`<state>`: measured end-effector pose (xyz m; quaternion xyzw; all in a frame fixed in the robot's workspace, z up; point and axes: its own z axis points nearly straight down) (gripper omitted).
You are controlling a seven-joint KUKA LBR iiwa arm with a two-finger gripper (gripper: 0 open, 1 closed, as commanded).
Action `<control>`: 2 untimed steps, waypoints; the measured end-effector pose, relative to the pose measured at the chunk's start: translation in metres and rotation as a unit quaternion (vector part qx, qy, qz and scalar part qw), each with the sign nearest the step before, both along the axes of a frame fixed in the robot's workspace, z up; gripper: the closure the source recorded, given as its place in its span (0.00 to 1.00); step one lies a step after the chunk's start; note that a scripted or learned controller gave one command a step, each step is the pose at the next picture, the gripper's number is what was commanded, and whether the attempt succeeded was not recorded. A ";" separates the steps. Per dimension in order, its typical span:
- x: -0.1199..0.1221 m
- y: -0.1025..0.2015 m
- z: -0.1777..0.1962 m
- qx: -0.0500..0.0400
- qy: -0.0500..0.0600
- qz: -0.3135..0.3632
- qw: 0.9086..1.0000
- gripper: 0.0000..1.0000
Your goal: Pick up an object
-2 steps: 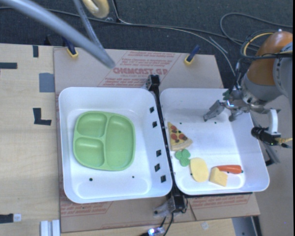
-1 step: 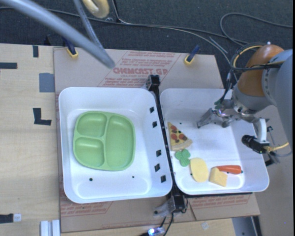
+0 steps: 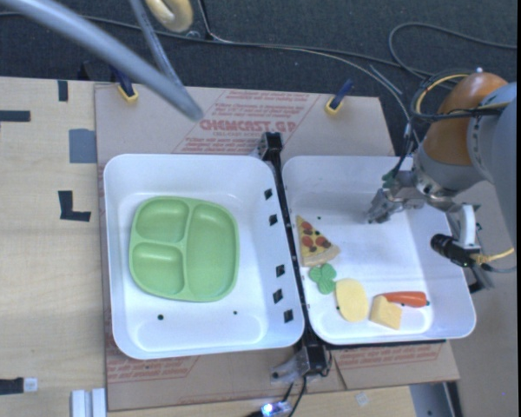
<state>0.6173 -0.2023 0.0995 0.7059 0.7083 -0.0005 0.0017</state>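
The right bin (image 3: 434,324) holds several toy foods. A pizza slice (image 3: 315,241) lies by its left wall. Below it sit a small green piece (image 3: 323,277), a yellow oval piece (image 3: 351,300), a cheese wedge (image 3: 385,312) and an orange-red piece (image 3: 405,299). My gripper (image 3: 385,207) hangs low over the bin's upper right part, right of the pizza slice and apart from all the foods. Nothing shows in its grasp.
The left bin (image 3: 122,320) bears a green divided plate (image 3: 184,248). A black divider (image 3: 282,233) runs between the bins. Cables trail across the dark floor behind the bench. A grey bar (image 3: 87,29) crosses the upper left.
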 end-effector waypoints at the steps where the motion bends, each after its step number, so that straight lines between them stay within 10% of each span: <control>1: 0.002 0.003 0.043 0.001 0.000 -0.001 1.000 1.00; 2: 0.010 0.004 0.104 0.001 -0.002 -0.001 1.000 1.00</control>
